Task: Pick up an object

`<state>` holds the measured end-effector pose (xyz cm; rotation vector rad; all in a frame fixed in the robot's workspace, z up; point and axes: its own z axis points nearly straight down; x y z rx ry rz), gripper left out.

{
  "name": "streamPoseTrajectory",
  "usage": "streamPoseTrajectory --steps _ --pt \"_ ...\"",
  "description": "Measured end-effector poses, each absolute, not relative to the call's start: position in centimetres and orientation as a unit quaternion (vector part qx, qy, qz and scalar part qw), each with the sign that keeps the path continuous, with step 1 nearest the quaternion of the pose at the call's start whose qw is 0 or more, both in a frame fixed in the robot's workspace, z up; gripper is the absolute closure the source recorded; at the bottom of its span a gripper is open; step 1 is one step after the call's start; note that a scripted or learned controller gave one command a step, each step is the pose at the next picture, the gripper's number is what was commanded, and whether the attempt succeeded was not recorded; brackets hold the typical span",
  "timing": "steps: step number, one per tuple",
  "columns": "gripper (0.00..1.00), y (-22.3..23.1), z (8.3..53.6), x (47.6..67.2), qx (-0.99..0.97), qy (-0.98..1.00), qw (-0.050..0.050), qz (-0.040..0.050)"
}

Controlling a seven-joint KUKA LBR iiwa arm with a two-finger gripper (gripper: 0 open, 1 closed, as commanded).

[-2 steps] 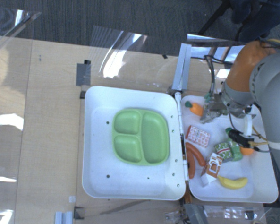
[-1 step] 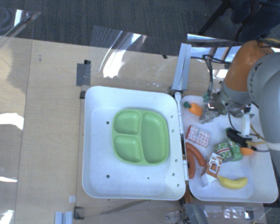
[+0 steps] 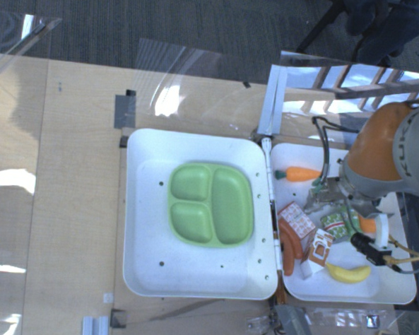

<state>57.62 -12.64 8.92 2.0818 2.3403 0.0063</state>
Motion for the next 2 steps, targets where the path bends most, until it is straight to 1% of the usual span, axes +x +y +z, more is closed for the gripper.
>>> streamPoseTrajectory --steps 1,2 --pt "0.00 -11.3 8.7 63.9 0.650 0.760 0.000 -0.0016" --pt "0.00 -11.0 8.5 65.7 0.669 0.743 -0.021 -0.0216"
